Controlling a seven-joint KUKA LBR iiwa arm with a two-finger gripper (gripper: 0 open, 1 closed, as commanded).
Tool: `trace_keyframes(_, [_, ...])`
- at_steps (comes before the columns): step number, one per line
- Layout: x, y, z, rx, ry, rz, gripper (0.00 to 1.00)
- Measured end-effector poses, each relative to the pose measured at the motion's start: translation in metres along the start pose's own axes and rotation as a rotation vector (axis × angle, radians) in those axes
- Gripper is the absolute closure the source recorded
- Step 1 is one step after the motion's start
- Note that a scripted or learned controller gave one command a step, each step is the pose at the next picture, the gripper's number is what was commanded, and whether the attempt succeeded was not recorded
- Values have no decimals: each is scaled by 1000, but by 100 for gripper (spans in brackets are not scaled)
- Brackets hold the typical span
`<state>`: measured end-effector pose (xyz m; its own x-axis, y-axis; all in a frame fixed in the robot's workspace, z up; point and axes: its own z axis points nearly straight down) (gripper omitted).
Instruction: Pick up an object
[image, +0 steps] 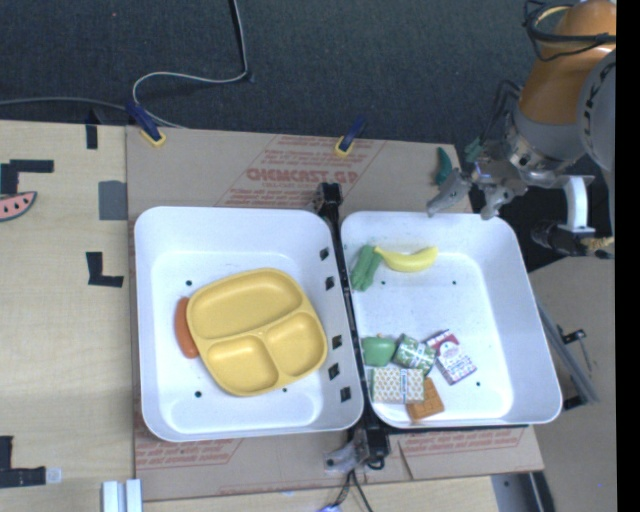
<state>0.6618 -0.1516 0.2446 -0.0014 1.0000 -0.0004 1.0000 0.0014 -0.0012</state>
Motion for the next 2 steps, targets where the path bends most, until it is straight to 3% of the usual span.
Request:
trace_keyframes(1, [2, 7, 157, -2, 0, -1, 0])
trace_keyframes(2, [3, 7, 147, -2, -2, -3, 100])
